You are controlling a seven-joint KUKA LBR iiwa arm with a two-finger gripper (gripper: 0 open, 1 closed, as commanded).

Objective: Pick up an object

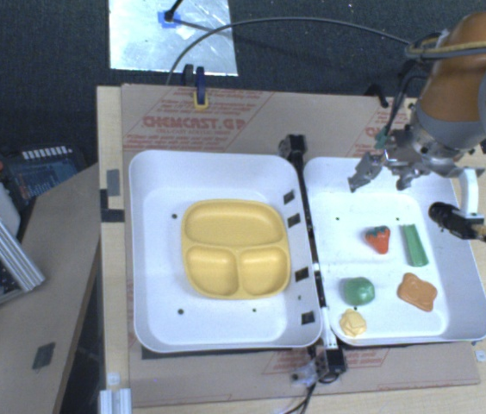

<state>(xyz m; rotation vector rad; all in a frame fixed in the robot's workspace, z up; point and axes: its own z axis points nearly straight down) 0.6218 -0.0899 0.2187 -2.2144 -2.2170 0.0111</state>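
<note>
While the two-finger hand (383, 169) hovers spread wide and holding nothing over the right white plastic bin (458, 317), toward its 12 o'clock rim, the pick looks not yet begun: approach, closing and lift all remain. Nearest lie the small red-orange strawberry-like toy (379, 239) and the flat green plastic bar (414, 245), just apart at the bin's centre. Its long axis runs 12 to 6 o'clock, tipped slightly toward 11.
</note>
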